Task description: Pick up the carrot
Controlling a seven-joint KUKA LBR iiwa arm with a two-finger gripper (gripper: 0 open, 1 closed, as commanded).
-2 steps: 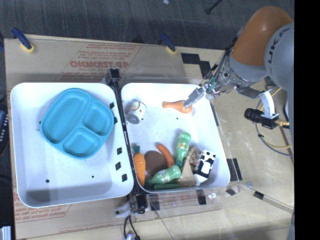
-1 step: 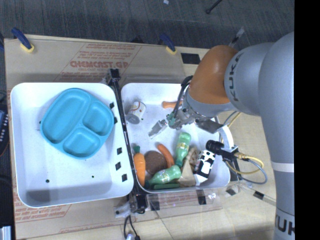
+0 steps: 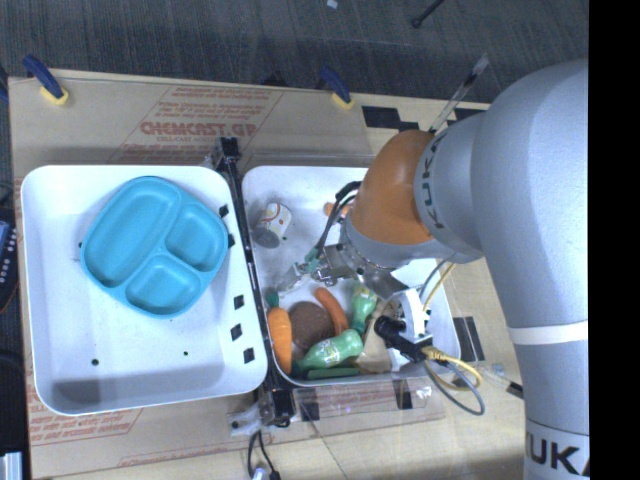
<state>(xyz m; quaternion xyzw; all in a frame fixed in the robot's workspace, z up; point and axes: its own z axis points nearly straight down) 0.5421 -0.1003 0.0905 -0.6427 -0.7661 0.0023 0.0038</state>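
Seen from above the desk (image 3: 90,98), the grey arm (image 3: 520,218) with its orange band (image 3: 395,203) reaches into the right-hand bin (image 3: 300,183), where the end effector (image 3: 340,268) hangs low over a crowded heap of toy food at the near end. We count two orange pieces there: one lying against the bin's left wall near its front corner (image 3: 281,340), and a smaller slanted one (image 3: 331,308) just beside a brown rounded item (image 3: 310,323) and directly under the wrist. Either may be the carrot; we judge the slanted piece the likelier target, since the tool sits almost on top of it. Green items (image 3: 335,350) crowd the same corner, and a small pale cup-like object (image 3: 270,223) stands apart toward the far end. The left bin (image 3: 50,298) carries a blue divided plate (image 3: 155,246). We cannot tell whether the end effector is apart or together, because the wrist and its cabling hide the tips, and we see nothing orange raised off the bin floor. By our reading the task is at the approach-and-grasp stage: the arm is placed over the pile, but both orange pieces rest in the bin, so securing and lifting one remain to be done.
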